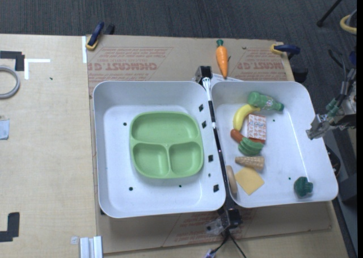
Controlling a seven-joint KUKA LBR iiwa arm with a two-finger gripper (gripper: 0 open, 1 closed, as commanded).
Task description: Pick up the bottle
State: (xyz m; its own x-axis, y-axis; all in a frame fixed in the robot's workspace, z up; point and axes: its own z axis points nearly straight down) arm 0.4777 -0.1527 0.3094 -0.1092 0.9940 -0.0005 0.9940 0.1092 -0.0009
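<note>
The bottle [264,102] is green with a pale cap and lies on its side near the far edge of the right bin [295,155]. It touches the top of a yellow banana [243,116]. My gripper [316,129] hovers over the right rim of that bin, well to the right of the bottle and a little nearer the camera. Nothing is seen in its grasp. The arm behind it is dark and mostly cut off by the frame edge.
Below the bottle lie a red-and-white carton [257,127], a green toy [250,146], a cone-shaped piece [250,162] and a cheese slice [249,181]. A green broccoli [303,187] sits in the near right corner. The left bin holds a green divided plate [167,144]. A toy carrot [221,58] lies behind the bins.
</note>
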